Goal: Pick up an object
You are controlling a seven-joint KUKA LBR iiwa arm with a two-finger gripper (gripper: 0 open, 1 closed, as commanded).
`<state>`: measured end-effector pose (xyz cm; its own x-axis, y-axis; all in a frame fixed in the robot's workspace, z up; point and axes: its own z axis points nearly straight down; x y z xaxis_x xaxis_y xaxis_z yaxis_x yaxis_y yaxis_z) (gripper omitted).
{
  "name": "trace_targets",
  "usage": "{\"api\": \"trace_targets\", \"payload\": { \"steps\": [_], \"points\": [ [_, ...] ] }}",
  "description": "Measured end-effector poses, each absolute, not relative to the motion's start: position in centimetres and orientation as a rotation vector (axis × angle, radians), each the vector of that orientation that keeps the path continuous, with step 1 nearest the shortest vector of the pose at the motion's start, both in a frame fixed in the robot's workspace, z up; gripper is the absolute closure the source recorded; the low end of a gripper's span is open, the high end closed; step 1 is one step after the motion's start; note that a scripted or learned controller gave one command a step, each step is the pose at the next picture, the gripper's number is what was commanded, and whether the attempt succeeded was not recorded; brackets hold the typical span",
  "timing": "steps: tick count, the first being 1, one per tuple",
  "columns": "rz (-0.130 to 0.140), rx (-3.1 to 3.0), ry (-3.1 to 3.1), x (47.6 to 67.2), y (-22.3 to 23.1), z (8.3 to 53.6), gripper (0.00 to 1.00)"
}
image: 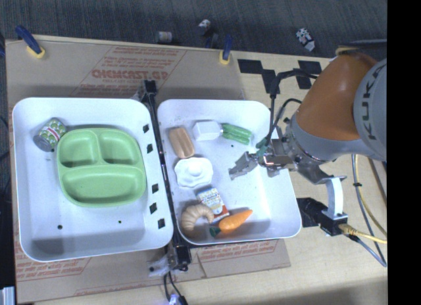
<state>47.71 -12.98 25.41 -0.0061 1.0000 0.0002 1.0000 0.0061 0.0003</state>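
Gripper (pixel 238 167) hangs over bare floor of the right bin (pixel 279 215), fingers slightly apart, nothing between them – a hover, likely lining up a pick. Candidates lie to its left: white cup (pixel 193 171), bread roll (pixel 181 142), carrot (pixel 233 221)

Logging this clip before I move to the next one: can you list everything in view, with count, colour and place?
bins: 2, white, side by side on the bench
divided plate: 1, green, left bin
can: 1, greenish label, left bin's far left corner
bread roll: 1, tan, right bin
white block: 1, right bin, far side
green item: 1, beside the block
white lump: 1, right bin centre
small bottle: 1, labelled
croissant: 1, tan, near edge
carrot: 1, orange, near edge
clamps: 2, blue, far edge
gripper: 1, grey, over right bin
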Motion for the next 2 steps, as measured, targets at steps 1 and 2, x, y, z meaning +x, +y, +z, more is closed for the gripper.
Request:
{"api": "trace_targets", "payload": {
  "steps": [1, 2],
  "points": [
    [0.005, 2.214, 2.225, 47.9, -14.1, 9.4, 0.00],
    [0.011, 2.210, 2.223, 59.0, -11.4, 9.6, 0.00]
  ]
}}
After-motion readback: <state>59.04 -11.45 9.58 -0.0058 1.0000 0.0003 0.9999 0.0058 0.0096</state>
